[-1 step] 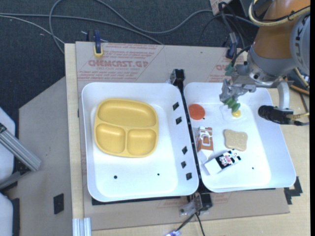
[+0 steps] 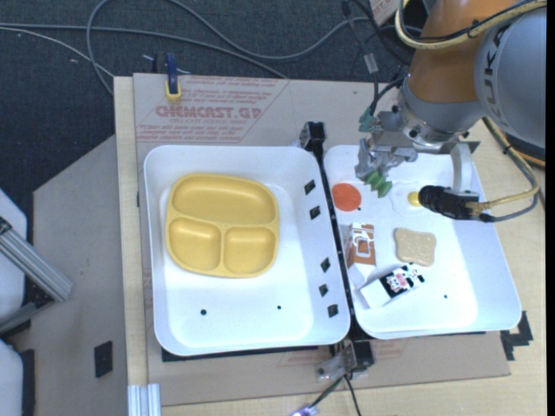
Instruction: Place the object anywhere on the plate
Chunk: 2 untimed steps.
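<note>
Surface: brown cardboard sheet [image 2: 217, 107] on dark carpet [image 2: 61, 76].
Left white bin [image 2: 165, 302]: yellow three-compartment plastic plate [image 2: 223, 224].
Right white bin [image 2: 486, 293]: orange disc [image 2: 348, 198], tan toast slice [image 2: 415, 246].
My gripper [image 2: 378, 173]: fingers clamped on a green item [image 2: 379, 183].

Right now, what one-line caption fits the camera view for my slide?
Hand over the right bin at a small green object; yellow divided plate waits in the left bin.

The left bin [image 2: 173, 319] is taken up by a yellow plate [image 2: 223, 224], with open floor left in front of it. In the right bin [image 2: 486, 293], an orange disc [image 2: 347, 197], packet [image 2: 362, 243], toast [image 2: 415, 246] and card [image 2: 391, 283] are clustered toward the divider [image 2: 334, 241]; the right part is left free.
</note>
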Available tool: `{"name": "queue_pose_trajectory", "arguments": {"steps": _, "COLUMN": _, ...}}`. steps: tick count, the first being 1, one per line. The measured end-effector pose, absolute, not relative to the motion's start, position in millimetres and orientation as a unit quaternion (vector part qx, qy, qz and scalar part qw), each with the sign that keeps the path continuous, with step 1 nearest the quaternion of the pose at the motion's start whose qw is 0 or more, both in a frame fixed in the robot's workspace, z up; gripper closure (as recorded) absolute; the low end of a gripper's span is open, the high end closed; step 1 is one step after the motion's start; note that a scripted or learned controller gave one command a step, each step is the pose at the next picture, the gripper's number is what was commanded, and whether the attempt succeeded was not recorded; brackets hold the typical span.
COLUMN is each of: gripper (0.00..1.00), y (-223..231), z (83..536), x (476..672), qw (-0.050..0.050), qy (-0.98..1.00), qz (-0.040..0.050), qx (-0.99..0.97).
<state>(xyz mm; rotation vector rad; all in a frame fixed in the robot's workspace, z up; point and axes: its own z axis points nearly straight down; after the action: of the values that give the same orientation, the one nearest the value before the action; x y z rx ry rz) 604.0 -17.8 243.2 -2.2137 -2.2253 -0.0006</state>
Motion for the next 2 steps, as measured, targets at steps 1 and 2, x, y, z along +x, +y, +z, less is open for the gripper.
{"name": "queue_pose_trajectory", "arguments": {"steps": 1, "gripper": 1.00, "y": 34, "z": 229, "x": 600.1, "qw": 0.002, "qy": -0.709, "qz": 0.0006, "qx": -0.705}}
{"name": "queue_pose_trajectory", "arguments": {"steps": 2, "gripper": 1.00, "y": 85, "z": 238, "x": 597.8, "qw": 0.001, "qy": -0.709, "qz": -0.0010, "qx": -0.705}}
